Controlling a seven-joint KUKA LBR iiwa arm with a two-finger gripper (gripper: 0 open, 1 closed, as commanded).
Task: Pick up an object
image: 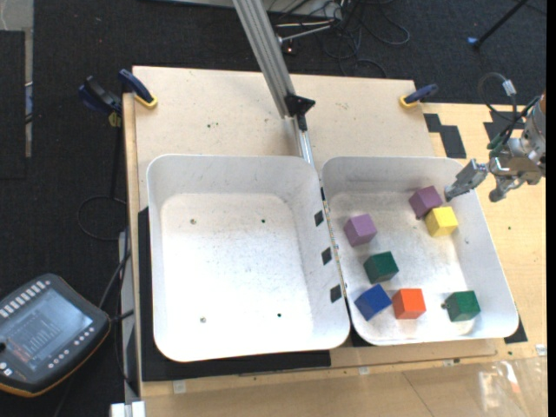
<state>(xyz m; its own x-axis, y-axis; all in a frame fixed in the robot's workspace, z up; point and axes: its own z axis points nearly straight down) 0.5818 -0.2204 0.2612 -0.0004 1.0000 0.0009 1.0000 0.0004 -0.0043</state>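
A: State the contents of the right bin (486, 259).

B: Seven small cubes, all resting flat on its floor. By the far right wall: a dull purple cube (425, 201), with a yellow cube (442, 221) just beside it on the near side.

A: And toward the middle?

B: A lighter purple cube (360, 228) at the left of the floor, and a dark green cube (380, 267) nearer. Along the near wall, left to right: blue cube (373, 301), orange cube (408, 303) close beside it, green cube (462, 305) set apart.
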